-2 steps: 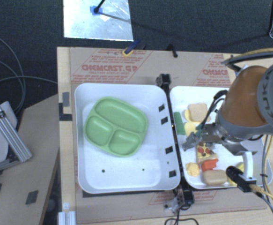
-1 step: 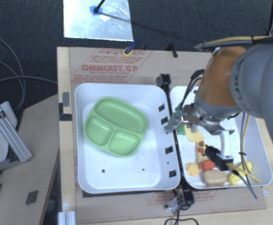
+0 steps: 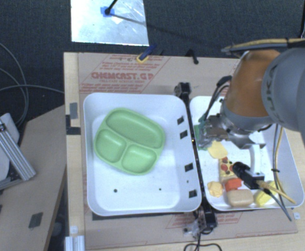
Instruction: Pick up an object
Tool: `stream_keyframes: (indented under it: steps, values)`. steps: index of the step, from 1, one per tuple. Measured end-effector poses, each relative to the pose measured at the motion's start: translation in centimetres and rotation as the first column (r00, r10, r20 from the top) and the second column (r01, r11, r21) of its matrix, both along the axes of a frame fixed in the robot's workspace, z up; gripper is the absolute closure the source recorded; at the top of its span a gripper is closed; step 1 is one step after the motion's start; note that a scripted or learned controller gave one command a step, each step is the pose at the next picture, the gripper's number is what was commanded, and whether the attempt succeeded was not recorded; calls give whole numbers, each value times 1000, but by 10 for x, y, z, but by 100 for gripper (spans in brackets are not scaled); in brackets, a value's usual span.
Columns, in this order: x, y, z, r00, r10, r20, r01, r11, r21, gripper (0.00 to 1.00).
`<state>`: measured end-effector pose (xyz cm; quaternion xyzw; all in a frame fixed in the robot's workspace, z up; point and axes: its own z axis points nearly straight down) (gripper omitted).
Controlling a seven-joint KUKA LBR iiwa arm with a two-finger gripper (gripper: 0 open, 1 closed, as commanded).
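The grey arm (image 3: 278, 88) leans in from the right, over the right bin (image 3: 289, 167). Its gripper (image 3: 207, 132) hangs low at that bin's left edge, close to the wall the two bins share and about halfway along it. From where I stand the wrist covers the tips, so I cannot tell whether the gripper is spread or pressed together, and I see nothing held in it.

The small things lie in the near half of the right bin. A yellow piece (image 3: 217, 150) sits just beside the gripper, on its near side. Nearer still are a red piece (image 3: 231, 183) and, at the near edge, a tan block (image 3: 239, 197), with a yellow lump (image 3: 214, 188) to its left.

The left bin (image 3: 142, 195) carries a green plate (image 3: 130, 140) with three wells, lying flat towards the far left corner. Both bins rest side by side on the bench (image 3: 115, 75).
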<state>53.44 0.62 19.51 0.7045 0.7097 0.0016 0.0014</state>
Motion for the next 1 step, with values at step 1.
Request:
stream_keyframes:
  steps: [1]
  values:
    - [-47, 23, 117, 1000, 0, 8, 0, 1000, 3, 100]
